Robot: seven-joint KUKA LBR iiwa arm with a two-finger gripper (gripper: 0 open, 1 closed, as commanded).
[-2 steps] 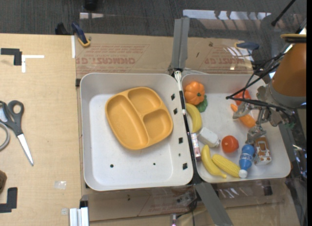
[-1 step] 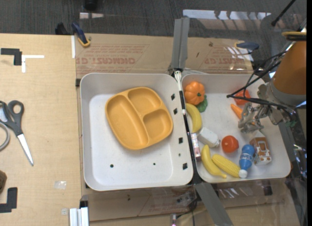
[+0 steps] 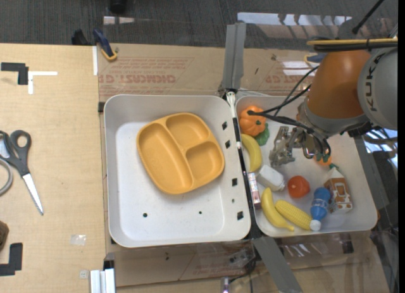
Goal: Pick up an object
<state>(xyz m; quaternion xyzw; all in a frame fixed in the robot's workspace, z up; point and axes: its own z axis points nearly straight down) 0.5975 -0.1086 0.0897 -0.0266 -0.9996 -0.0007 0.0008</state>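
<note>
Landmark taken as the right bin; the gripper hangs inside it, toward its middle, on the grey arm with its orange band that enters from the bin's far right side; the fingers point down among the objects, and whether they are spread or closed cannot be told; nothing is seen between them; within the right bin: a small orange pumpkin at the far left corner, a yellow banana along the left wall, a white cylinder just below the gripper, a red ball at the centre, an ear of corn near the front wall; the left bin adjoins the right bin's left wall and holds a yellow divided plate
</note>
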